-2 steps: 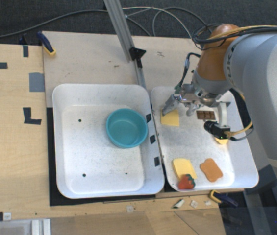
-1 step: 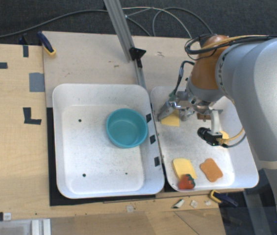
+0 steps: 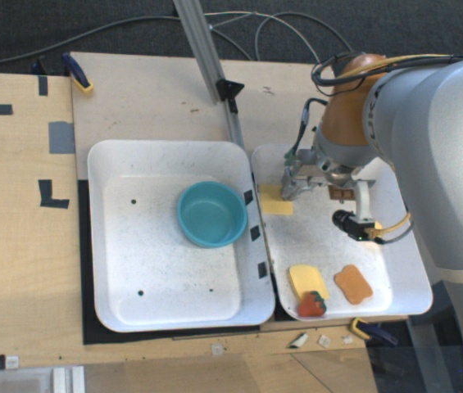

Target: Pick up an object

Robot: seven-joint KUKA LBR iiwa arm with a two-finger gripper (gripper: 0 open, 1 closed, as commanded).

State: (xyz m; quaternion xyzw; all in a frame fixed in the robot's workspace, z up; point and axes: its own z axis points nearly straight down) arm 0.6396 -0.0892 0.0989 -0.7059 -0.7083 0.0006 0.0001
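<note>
No brand, label or readable writing shows on anything here. The tool (image 3: 295, 183) is down in the right bin (image 3: 407, 289), near that bin's far left corner, its tip at a flat pale-yellow slice (image 3: 277, 204) that lies against the bin's left wall. The arm's wrist hides the fingers, so I cannot tell how far apart they stand or whether they have hold of anything.

Along the right bin's near edge lie three more pieces: a yellow wedge (image 3: 306, 279), a small red piece (image 3: 312, 304) touching the wedge's near end, and an orange biscuit-like slab (image 3: 352, 284) just beside them to the right. The middle of that bin's floor is bare white.

The left bin (image 3: 124, 301) holds a teal bowl (image 3: 211, 213), upright, toward its right wall; the rest of its floor is open. A grey metal pole (image 3: 201, 35) slants over the counter (image 3: 18, 219) from the far edge down between the two bins.
</note>
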